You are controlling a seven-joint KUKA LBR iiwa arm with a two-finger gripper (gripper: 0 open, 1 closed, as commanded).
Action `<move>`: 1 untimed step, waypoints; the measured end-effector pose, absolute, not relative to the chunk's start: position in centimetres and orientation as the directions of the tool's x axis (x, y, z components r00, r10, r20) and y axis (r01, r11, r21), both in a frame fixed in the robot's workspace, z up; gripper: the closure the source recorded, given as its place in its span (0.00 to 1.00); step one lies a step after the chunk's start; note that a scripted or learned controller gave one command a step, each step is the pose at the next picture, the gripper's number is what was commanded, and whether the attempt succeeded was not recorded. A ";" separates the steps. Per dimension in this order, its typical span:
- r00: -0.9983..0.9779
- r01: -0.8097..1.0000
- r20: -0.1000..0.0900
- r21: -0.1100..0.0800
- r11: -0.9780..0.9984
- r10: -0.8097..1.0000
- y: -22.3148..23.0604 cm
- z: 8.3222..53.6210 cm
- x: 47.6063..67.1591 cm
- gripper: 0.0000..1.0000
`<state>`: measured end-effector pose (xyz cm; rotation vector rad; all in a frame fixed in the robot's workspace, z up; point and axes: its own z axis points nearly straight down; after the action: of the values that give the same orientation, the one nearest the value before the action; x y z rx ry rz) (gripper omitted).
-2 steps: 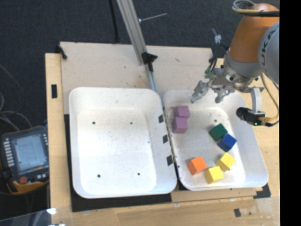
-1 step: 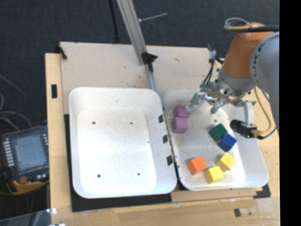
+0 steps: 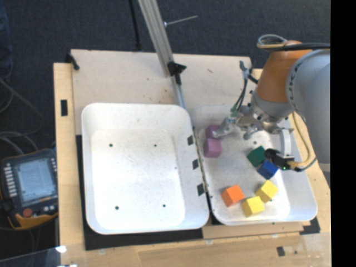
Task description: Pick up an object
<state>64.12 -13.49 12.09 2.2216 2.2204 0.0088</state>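
Note:
A purple block (image 3: 212, 144) lies in the right bin (image 3: 303, 204), close to its left wall. My gripper (image 3: 228, 128) hangs low over the bin, just right of and slightly above the purple block, and its tip reaches the block's upper right corner. Whether it touches the block is unclear. Further right and towards the front lie a green block (image 3: 256, 156) and a blue block (image 3: 268, 169), touching each other. An orange block (image 3: 233, 194) and two yellow blocks (image 3: 268, 191) (image 3: 252, 206) sit near the bin's front edge.
The left bin (image 3: 139, 166) stands beside the right one, and a divider with black clips (image 3: 197, 163) runs between them. A slanted metal post (image 3: 158, 32) rises behind the bins. The arm's orange band (image 3: 275, 82) looms over the right bin's back.

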 end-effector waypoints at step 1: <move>0.003 1.000 0.000 0.013 -0.003 1.000 -13.7 13.6 64.3 1.00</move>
<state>64.31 -13.68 13.60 2.2184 2.2115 0.0142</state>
